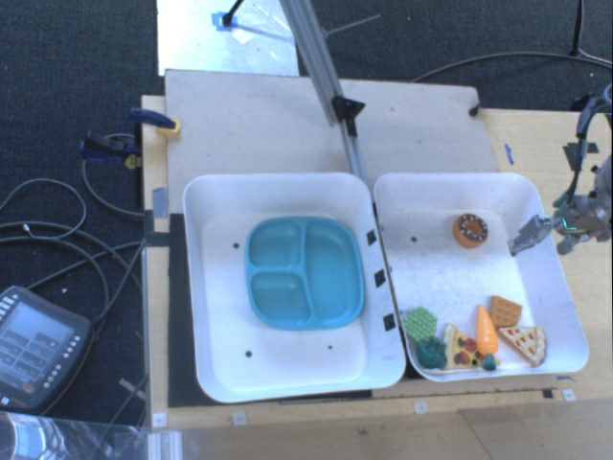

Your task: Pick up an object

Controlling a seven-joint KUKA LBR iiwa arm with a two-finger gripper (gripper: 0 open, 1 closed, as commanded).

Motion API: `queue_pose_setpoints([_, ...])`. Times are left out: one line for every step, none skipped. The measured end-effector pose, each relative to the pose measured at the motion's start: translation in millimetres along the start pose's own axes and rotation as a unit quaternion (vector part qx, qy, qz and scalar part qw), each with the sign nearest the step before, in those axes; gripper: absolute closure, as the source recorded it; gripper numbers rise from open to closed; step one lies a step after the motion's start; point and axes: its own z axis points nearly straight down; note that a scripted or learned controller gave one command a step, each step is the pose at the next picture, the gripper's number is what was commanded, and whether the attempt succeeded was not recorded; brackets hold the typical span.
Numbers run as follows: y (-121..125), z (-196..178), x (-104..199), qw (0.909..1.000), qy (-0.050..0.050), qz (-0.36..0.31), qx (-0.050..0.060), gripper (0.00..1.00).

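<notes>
So the gripper (548, 230) is hanging over the right edge of the right-hand white plastic bin (536, 195), and from what shows the fingers look spread apart with nothing between them. Closest pick is the small round brown toy donut with sprinkles (470, 229), sitting alone in the upper part of that bin. I'd guess it's light, stiff plastic, maybe a bit slick, so pinch it across the outer rim. Easy access, nothing crowds it. The rest is jammed in the near corner: orange toy carrot (486, 329), waffle square (505, 310), pizza slice (463, 346), toast wedge (526, 341), green bits (420, 323). Left bin (211, 286) holds a teal divided plate (305, 271).
</notes>
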Motion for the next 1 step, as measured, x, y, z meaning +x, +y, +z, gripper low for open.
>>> queue_pose_setpoints([0.1,-0.1,0.1,1.0000,0.000,0.000,0.000,0.00])
